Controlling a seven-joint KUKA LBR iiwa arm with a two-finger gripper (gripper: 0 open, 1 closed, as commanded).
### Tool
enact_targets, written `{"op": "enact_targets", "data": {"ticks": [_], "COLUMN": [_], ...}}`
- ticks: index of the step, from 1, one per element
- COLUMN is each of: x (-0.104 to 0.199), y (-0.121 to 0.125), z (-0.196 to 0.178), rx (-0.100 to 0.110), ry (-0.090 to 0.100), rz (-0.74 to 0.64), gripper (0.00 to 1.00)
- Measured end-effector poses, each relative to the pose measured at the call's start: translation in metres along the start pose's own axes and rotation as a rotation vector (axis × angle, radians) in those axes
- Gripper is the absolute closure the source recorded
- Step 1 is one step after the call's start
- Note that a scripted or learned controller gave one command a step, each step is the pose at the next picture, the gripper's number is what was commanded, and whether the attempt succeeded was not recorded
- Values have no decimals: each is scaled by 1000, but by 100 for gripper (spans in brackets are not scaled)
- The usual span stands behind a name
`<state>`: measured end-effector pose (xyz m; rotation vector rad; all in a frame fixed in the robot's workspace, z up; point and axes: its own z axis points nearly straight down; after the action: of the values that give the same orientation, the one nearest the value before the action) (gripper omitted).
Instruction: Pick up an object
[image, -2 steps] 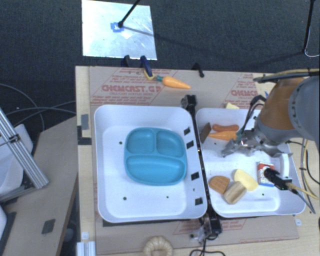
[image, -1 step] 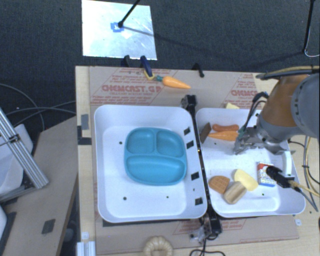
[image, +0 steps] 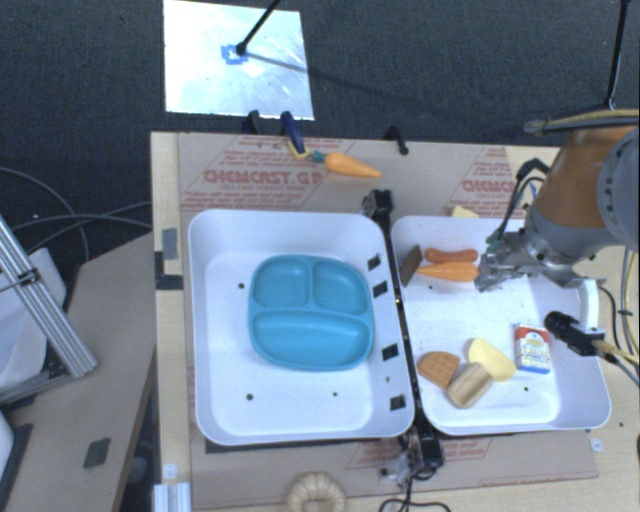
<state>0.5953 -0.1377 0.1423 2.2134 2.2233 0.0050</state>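
- White bins, two of them, side by side on the cardboard-covered surface (image: 260, 170); left bin (image: 215, 300) w/ a blue divided plate (image: 308, 312) lying flat in its middle.
- Right bin (image: 580, 400) carries the small stuff: orange carrot (image: 448, 271) and a reddish sausage (image: 450, 255) just behind it, both near the bin's far-left corner, lying crosswise and touching or nearly so.
- Near edge of right bin: brown cookie-like piece (image: 438, 367), tan bread-roll piece (image: 468, 385) just beside it, yellow wedge (image: 491, 358) against the roll's far side.
- Small red-and-white carton (image: 532, 349) twd the bin's right edge, apart from the yellow wedge.
- Arm comes in from the right, grey w/ orange band; gripper (image: 492, 272) is low over the far half of the right bin, tip right at the carrot's right end. Can't tell if it's apart or closed, too dark and small there.
- Nothing visibly lifted; carrot looks to be lying on the bin floor.
- Second carrot (image: 342, 163) sits outside the bins on the surface, near its far edge, by a blue clip (image: 293, 131).
- Beige ring-shaped thing (image: 318, 493) at the surface's near edge.
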Motion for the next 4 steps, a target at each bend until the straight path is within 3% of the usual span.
{"op": "enact_targets", "data": {"ticks": [1,2,3,4], "x": [-1,-1,50,106], "y": [5,6,6,0], "z": [-65,-84,-74,-88], "rx": [-4,0,4,3], "ry": [-1,0,1,3], "rz": [-1,-1,-4,-6], "gripper": [100,100,100,100]}}
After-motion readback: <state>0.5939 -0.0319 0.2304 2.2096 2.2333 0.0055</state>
